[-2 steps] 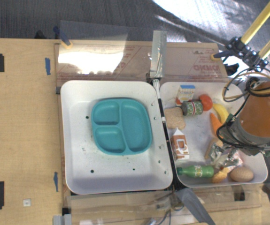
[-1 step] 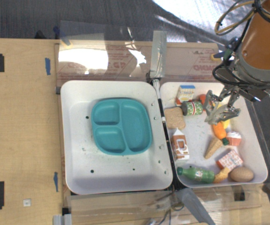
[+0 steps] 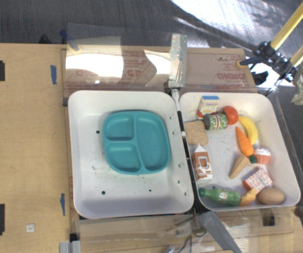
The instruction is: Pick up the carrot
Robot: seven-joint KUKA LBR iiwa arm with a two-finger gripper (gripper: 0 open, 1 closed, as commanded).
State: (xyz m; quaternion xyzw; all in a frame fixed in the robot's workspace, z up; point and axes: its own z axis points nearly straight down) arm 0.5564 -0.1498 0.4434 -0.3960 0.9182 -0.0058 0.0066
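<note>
With the gripper's state impossible to tell, approach the carrot (image 3: pixel 243 141) at right-center squarely, clear of the touching banana (image 3: pixel 250 129).

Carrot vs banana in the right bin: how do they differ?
The carrot is orange with a green tip at its lower end; the banana is plain yellow. The carrot is straight and tapered; the banana curves. The carrot lies nearer the bin's middle, the banana on its outer side. Both lie flat, side by side.
</note>
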